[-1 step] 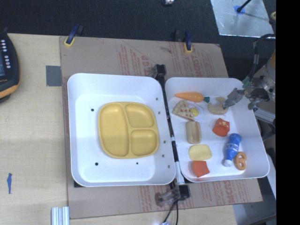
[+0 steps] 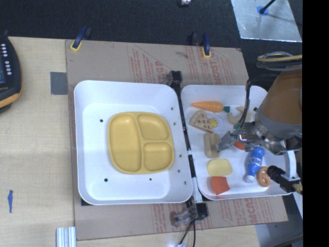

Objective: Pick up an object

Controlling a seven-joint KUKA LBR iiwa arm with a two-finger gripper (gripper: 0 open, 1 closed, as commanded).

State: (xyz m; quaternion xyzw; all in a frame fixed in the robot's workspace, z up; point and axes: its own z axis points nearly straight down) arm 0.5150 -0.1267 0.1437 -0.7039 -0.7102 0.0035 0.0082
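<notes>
Camera view: the gripper (image 2: 230, 139) is lowered among toy foods, near the tan block (image 2: 211, 145); finger state cannot be told.

Light wood-grain bench top (image 2: 31, 153) overlaid by a brown cardboard sheet (image 2: 139, 66) printed with faint red lettering, fastened along its far edge by two clamps with yellow and blue parts (image 2: 78, 40) (image 2: 205, 48). A grey tape patch (image 2: 58, 83) lies just beside the sheet's left edge. Beyond the bench — dark carpeted floor (image 2: 128, 9), bearing a small shiny item (image 2: 185, 0) and a pale grey rectangular panel (image 2: 264, 12) at upper right. Black-and-orange handheld device (image 2: 7, 73) at the left edge. Illumination even — no strong shadows.
</notes>
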